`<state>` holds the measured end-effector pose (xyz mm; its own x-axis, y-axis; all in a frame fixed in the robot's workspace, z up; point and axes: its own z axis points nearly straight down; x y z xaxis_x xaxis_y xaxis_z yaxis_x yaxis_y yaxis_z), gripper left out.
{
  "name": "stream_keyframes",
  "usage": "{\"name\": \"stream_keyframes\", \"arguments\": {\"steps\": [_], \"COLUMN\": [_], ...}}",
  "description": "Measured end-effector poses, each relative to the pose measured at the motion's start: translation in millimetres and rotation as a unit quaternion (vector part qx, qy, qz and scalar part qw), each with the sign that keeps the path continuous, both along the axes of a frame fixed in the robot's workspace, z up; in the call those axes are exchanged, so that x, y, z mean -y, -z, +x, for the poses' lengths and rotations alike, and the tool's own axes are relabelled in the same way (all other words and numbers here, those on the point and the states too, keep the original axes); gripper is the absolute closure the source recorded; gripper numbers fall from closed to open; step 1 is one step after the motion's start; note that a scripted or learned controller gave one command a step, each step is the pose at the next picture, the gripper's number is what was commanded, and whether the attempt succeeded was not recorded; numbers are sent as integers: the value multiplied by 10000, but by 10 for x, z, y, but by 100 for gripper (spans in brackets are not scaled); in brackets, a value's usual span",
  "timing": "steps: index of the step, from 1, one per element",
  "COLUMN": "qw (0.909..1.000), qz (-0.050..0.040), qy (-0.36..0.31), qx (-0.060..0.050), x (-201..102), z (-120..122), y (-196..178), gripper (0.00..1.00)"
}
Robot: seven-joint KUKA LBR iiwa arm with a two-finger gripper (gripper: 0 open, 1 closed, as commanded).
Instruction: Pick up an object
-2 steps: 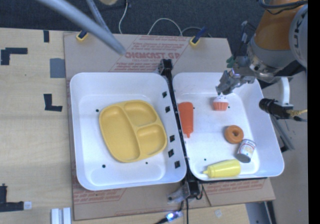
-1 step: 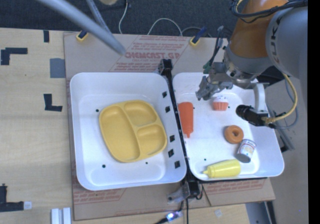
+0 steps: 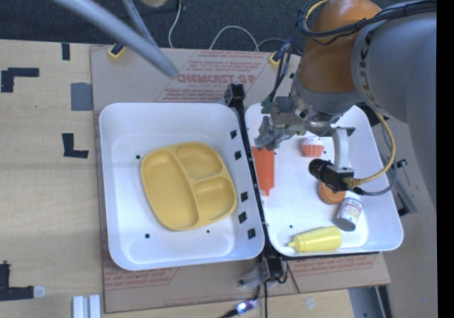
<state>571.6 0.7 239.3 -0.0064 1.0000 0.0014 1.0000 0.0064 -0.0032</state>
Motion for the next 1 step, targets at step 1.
{"name": "stream_keyframes", "arguments": {"steps": [1], "qw": [10000], "qz": [2], "qy": [-4], "qx": [1], "x": [-523], "z": [-132], "y": [-31], "gripper": [100]}}
